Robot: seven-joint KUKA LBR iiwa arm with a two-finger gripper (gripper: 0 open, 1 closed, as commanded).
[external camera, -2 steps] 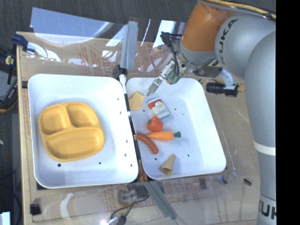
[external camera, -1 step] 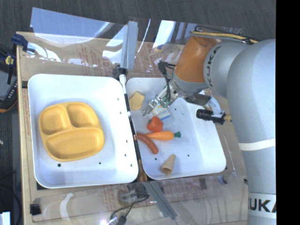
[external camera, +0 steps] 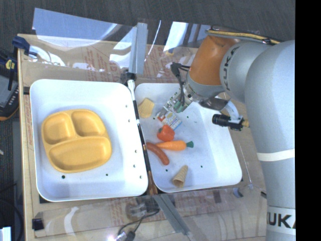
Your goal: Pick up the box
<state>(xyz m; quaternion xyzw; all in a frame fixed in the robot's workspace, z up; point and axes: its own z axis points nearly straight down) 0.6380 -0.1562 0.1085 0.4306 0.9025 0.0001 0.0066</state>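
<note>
Two shallow white bins sit side by side on the bench; the left bin (external camera: 80, 87) holds a yellow divided plate (external camera: 76, 138) with three compartments, lying toward its left half; the right bin (external camera: 220, 159) holds the small items. The grey arm (external camera: 261, 84), with its orange band (external camera: 213, 59), reaches in from the right and bends down over the far part of the right bin; its gripper (external camera: 176, 103) hangs just above the box (external camera: 169, 117) — a small printed carton, white with red and blue marks, lying tilted near the far-left middle of that bin; whether the fingers are open or shut, or touch the box, cannot be told from this slant. Just left of the box lies a pale yellow cheese wedge (external camera: 146, 107), close to the bin's left wall; just near of the box sits a red pepper (external camera: 166, 133), touching or almost touching a carrot (external camera: 174, 145) that lies crosswise; a red sausage (external camera: 157, 153) lies at a slant left of the carrot; an ice-cream cone (external camera: 180, 175) rests apart from these — near the bin's near edge.
</note>
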